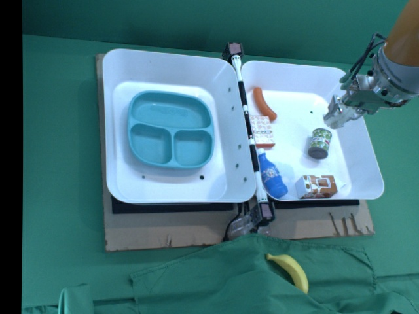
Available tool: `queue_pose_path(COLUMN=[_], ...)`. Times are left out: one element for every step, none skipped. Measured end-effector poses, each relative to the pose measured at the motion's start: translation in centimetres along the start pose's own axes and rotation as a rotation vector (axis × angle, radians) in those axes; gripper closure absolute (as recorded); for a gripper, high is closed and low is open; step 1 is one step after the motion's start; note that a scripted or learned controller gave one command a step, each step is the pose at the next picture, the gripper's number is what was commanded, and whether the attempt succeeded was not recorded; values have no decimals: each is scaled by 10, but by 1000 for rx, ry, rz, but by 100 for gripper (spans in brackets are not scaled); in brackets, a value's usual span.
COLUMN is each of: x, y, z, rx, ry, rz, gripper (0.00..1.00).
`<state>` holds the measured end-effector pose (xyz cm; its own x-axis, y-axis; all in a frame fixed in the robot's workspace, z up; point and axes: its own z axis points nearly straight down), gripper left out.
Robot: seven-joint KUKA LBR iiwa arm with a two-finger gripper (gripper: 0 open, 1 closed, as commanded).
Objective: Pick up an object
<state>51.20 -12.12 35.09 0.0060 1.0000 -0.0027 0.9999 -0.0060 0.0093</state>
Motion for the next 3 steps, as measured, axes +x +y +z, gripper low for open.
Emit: queue_pose_path(x=[-1, -1, 1], y=[1, 1, 23], z=[-12, -12, 87], rx=[-6, -5, 17], ry=[-2, -2, 3], rz=[3, 3, -2], gripper=[100, 0, 0])
